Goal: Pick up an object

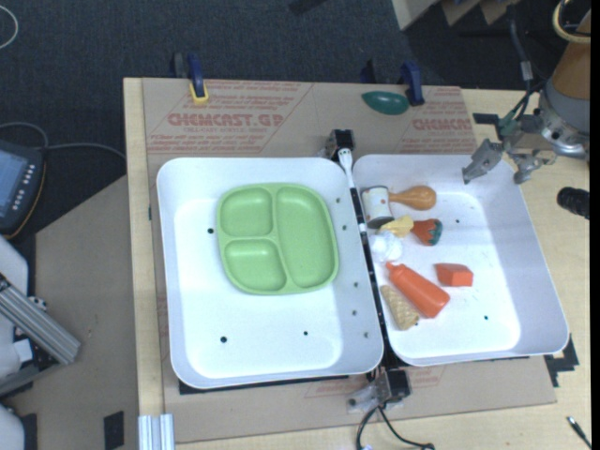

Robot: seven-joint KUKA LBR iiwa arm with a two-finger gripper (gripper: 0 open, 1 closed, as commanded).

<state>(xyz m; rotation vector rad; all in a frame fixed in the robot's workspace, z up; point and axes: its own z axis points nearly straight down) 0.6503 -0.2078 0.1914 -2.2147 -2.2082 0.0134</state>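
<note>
My gripper (pixel 500 169) hangs over the far right corner of the right bin (pixel 511 331), its fingers spread open with nothing between them. Several toy foods lie along the bin's left side: an orange squash shape (pixel 414 197), a small can (pixel 376 201), a yellow piece (pixel 397 226), a red and green strawberry (pixel 428 232), a white piece (pixel 385 247), an orange carrot (pixel 419 290), a red wedge (pixel 455 275) and a tan waffle cone (pixel 400 308). All sit well to the left of and nearer than the gripper.
The left bin (pixel 187 326) holds a green three-section plate (pixel 278 238). A teal object (pixel 385 102) lies on the cardboard behind the right bin, near a blue clamp (pixel 411 82). Another clamp (pixel 196 76) stands at the back left.
</note>
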